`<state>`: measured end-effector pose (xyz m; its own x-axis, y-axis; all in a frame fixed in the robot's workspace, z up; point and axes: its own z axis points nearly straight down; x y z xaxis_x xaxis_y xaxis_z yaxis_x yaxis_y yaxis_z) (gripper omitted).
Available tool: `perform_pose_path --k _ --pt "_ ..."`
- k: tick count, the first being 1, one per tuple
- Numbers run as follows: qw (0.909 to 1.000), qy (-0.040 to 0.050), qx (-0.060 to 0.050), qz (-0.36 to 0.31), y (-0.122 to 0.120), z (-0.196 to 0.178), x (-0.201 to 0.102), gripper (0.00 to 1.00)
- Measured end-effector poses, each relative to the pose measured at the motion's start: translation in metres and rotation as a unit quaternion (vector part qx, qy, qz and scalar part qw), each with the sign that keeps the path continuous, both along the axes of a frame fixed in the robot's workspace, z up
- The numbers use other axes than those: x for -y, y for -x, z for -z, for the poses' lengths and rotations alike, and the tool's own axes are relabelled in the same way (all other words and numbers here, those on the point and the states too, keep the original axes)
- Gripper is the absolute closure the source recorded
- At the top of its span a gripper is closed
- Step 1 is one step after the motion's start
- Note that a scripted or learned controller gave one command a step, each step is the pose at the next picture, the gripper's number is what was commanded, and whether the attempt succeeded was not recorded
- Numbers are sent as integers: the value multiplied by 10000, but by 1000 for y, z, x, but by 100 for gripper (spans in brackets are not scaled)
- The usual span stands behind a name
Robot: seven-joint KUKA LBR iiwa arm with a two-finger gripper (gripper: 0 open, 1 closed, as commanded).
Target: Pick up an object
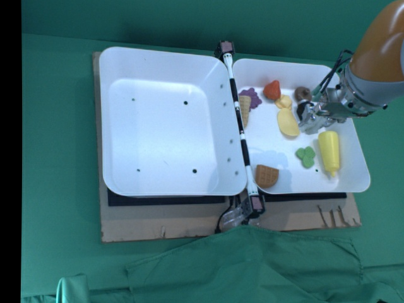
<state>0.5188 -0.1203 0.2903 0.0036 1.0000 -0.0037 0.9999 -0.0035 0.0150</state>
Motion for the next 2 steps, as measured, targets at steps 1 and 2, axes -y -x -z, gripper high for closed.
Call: perform_pose_path --k 1,2 --pt "10000 -7 -51 1 0 7 0 0" --pt "10000 -17 -87 -10 -39 98 -10 0"
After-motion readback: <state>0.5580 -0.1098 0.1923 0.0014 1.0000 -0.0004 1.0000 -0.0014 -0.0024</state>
